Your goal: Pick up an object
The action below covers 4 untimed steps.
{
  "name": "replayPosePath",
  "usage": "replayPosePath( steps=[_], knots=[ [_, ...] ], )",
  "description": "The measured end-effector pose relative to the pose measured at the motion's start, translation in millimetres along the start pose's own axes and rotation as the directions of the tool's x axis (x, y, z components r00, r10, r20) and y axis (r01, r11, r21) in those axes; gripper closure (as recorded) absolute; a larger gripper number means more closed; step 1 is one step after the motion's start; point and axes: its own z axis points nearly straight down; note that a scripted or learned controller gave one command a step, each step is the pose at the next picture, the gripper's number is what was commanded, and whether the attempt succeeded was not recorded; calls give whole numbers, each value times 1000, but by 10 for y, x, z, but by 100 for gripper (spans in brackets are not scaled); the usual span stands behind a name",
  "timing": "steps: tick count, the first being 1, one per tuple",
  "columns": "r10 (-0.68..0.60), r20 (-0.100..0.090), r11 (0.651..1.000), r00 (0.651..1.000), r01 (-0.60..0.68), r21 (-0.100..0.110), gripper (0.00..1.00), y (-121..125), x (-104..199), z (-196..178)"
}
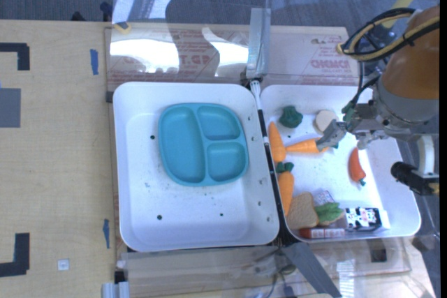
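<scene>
**A:** Going from the left of the frame, what lay on the table [49, 171]?

**B:** The left bin [133, 220] sat mid-frame with one blue divided plate [203, 144] in it, three compartments, nothing on it. Right of it, touching along the shared edge, sat the right bin [401, 209], so two bins in all.

**A:** And the pickable things?

**B:** All in the right bin. Three carrots: one carrot [276, 141] upright along the left wall, a second carrot [285, 186] below it, and a third carrot [304, 146] lying crosswise toward the middle. One broccoli floret [290, 116] near the top, one pale round piece [325, 121] just right of it, one red pepper [357, 166] further right. At the lower edge, one bread slice [302, 212], one leafy green piece [327, 211] and one black-and-white box [362, 218].

**A:** Where was the arm?

**B:** At the frame's right, with the gripper [334, 137] low over the bin's upper middle, its tip just beside the crosswise carrot's right end. I couldn't tell whether the jaws were open or closed, and nothing showed between them.

**A:** So which step?

**B:** By my reading, the approach: nothing lifted yet. The crosswise carrot looked the likely target. The next move would call for straddling it squarely, closing, then raising clear of the broccoli and the round piece nearby.
</scene>
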Motion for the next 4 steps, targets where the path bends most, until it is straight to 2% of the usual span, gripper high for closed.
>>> replayPosePath(
  steps=[1, 2, 3, 4],
  knots=[
    [-158, 8, 987, 987, 158, -21, 0, 552, -47, 1059],
    [-157, 2, 988, 988, 157, -2, 0, 944, -178, 1179],
    [-158, 1, 987, 987, 158, 5, 100, 920, -181, 1108],
    [-196, 3, 980, 981, 196, -12, 100, 714, 517, 200]
  ],
)
